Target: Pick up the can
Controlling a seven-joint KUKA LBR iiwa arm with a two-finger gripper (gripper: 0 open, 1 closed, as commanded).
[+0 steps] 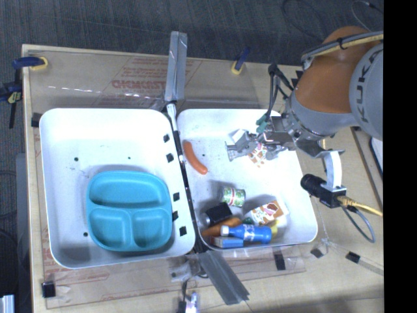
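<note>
Right bin [306, 237], near end: clutter pile — blue bottle [251, 233], carton [267, 212], black item [218, 212].
Can [233, 196]: green-labelled, on its side on bin floor, just behind pile; untouched.
Sausage [195, 157]: mid-bin, near divider.
Gripper [242, 143]: far half of right bin, well apart from can; jaws appear apart, nothing between.
Left bin [65, 149]: blue tray [129, 209].
Status: grasp not made; approach, closure, lift all outstanding.

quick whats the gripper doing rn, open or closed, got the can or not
Gripper: above the right bin, open or closed cannot be told. The can lies on the bin floor, apart from it, not held.
</note>
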